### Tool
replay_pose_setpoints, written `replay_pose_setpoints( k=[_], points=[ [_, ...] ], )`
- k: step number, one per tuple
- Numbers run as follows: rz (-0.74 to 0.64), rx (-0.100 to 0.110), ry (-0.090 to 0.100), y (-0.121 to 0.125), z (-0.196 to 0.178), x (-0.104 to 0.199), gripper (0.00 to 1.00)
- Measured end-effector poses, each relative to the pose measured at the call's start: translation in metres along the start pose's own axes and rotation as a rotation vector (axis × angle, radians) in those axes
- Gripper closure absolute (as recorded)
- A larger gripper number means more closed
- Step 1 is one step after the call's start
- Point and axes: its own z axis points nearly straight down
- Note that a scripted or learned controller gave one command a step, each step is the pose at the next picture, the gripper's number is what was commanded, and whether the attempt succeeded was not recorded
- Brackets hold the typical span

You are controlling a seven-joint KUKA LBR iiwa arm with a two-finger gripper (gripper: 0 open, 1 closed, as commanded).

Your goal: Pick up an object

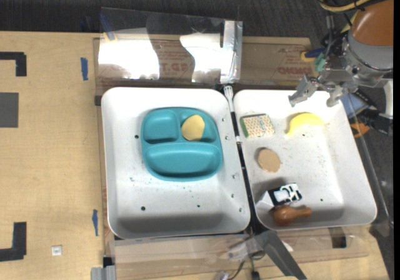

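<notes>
The yellow object [304, 122] is lying in the right bin [350, 166]; I'm seeing the gripper [317, 94] hovering above it, spread open, gripping nothing.

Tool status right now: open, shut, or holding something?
Tool: open, holding nothing, hovering at the far edge of the right bin near the yellow object.

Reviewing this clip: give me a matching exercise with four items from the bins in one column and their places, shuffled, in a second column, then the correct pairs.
Things:
1. Teal divided plate
2. Yellow fruit
3. Black-and-white block
4. Patterned square

Places:
A. Right bin, front, just behind the brown piece
B. Left bin, middle
C. Right bin, back left
D. Right bin, back, nearest the gripper

Pairs: 1-B, 2-D, 3-A, 4-C
</notes>
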Motion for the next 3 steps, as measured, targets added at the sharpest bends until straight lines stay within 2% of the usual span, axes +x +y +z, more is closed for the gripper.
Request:
replay_pose_setpoints(
  k=[1,2,3],
  points=[
    [-0.173,0.004,0.001,-0.012,0.097,-0.011,0.00],
    [-0.302,-0.002,-0.002,-0.050,0.053,-0.047,0.00],
    [-0.495,0.003,0.001,0.026,0.163,-0.019,0.00]
  ],
)
